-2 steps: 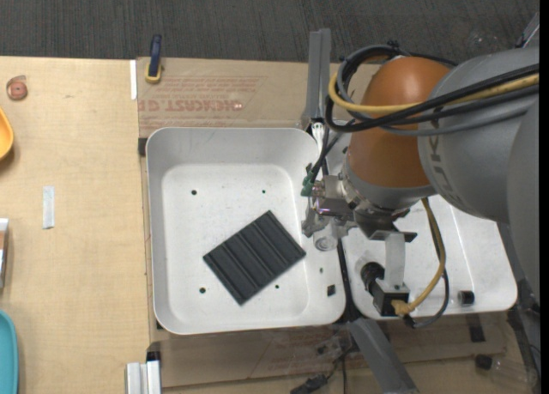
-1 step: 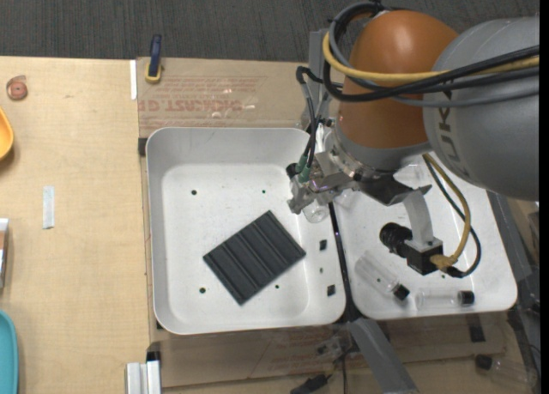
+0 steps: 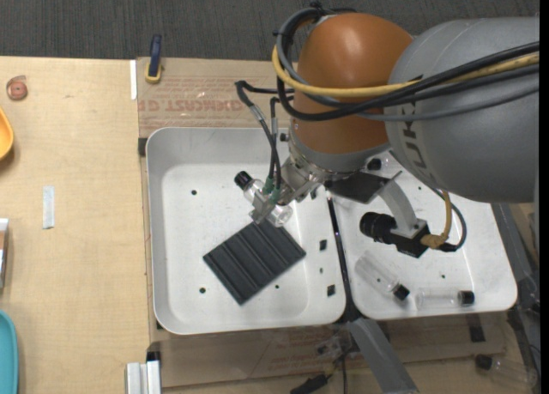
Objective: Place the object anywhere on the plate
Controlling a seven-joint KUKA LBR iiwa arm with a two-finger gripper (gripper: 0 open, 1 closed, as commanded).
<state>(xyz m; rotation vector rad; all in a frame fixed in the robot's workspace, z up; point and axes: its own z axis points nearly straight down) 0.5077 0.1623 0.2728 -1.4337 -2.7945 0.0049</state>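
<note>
From my remote seat, the thing I take for the object is a small clear plastic vial with a black cap (image 3: 249,184), lying in the left shallow white plastic bin (image 3: 171,298), just beside the upper corner of the dark ribbed rectangular plate (image 3: 255,260). I cannot say whether it touches the plate's edge; it looks to sit just off it, on bare bin floor.

The end effector (image 3: 276,209) hangs directly over that spot, its translucent tip low and close to the vial. I cannot tell whether it is released or clenched, and I see nothing clearly held between its parts.

What worries me: the vial is smooth, round and slippery-looking, so a slightly off-centre pinch could squirt it sideways or roll it away across the slick bin floor. The plate is flat, matte, with raised ridges running its length; a round vial set across them should settle, but laid along a groove it might roll off the end. The plate also sits loose and skewed, so a low descent could nudge it.

In the right white bin (image 3: 506,281) lie two more clear vials (image 3: 382,276), (image 3: 442,299), well apart from the work. The bins rest on a pale wooden counter (image 3: 69,212).
</note>
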